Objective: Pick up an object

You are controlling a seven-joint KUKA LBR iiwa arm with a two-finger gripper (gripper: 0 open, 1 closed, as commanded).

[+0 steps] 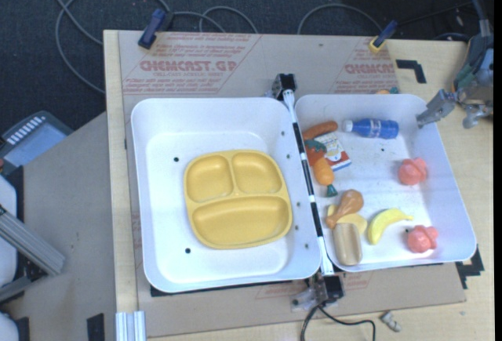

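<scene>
While the arm sits at the right edge of the view, its gripper (451,106) hangs just past the top-right corner of the right bin (449,175), fingers spread apart, nothing between them. Nearest inside that bin: blue bottle (372,128) lying on its side near the top, pink toy (412,171) below it, second pink toy (422,238) at bottom right. Banana (386,223) sits just left of that. Along the left wall: hot dog (319,130), small carton (336,152), carrot (321,168), drumstick (344,206), bread roll (347,243). Left bin (157,136) holds a yellow divided plate (237,197).
</scene>
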